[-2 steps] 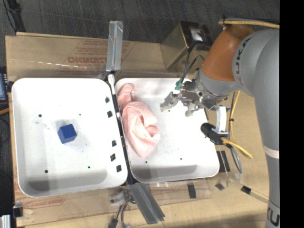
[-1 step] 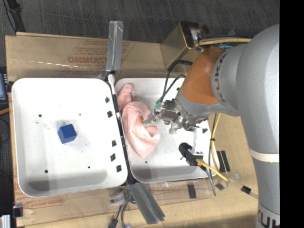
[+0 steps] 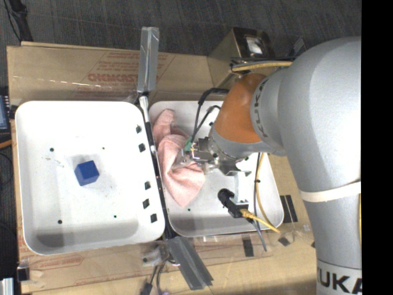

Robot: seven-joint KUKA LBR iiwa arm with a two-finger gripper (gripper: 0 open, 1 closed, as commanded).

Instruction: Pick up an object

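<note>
Gripper [image 3: 191, 154] sits right over the crumpled pink cloth [image 3: 178, 165] in right-hand white bin [image 3: 270, 217], cloth's long axis running bin-lengthwise; can't tell its state. Small blue cube [image 3: 86, 172] well apart, left-hand bin [image 3: 37, 226].

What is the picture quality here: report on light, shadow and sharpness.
Camera view: even overhead light, bright on both white bins; soft shadow along the near wall of the left bin; blue cube and pink cloth reasonably sharp; slight grain; the arm hides the gripper in part.

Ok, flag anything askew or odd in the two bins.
The crumpled pink cloth lies bunched against the right white bin's left wall, beside the gripper. The small blue cube sits square in the left bin.
</note>
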